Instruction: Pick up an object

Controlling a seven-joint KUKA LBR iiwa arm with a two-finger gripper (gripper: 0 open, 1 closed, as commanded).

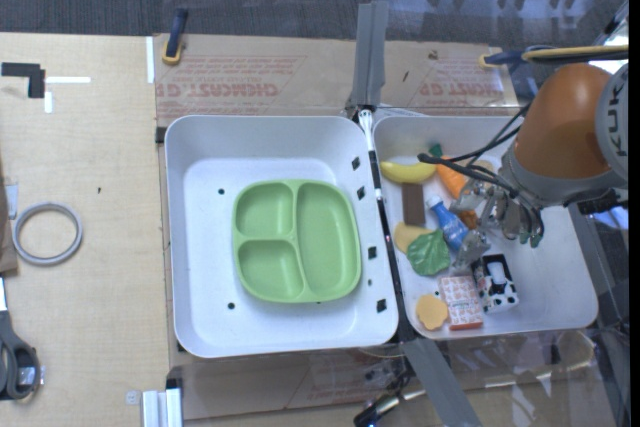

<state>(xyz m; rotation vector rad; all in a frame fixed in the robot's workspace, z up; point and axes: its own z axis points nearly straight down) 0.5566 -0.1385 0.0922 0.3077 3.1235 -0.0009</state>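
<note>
Green divided plate (298, 240) lies alone in left bin (190, 245). Right bin (560, 300) crowded: banana (408, 171), blue bottle (449, 225), green leaf (429, 253), red-white packet (461, 301). Tool (488, 223) low over bottle; finger state, any hold: cannot tell.

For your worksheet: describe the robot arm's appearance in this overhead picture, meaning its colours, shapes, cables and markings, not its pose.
The arm has a bulbous orange band over a rounded grey wrist section, with a white link bearing dark lettering at the frame's edge. Black cables run beside it. Its gripper is a cluster of small metallic grey parts.
</note>
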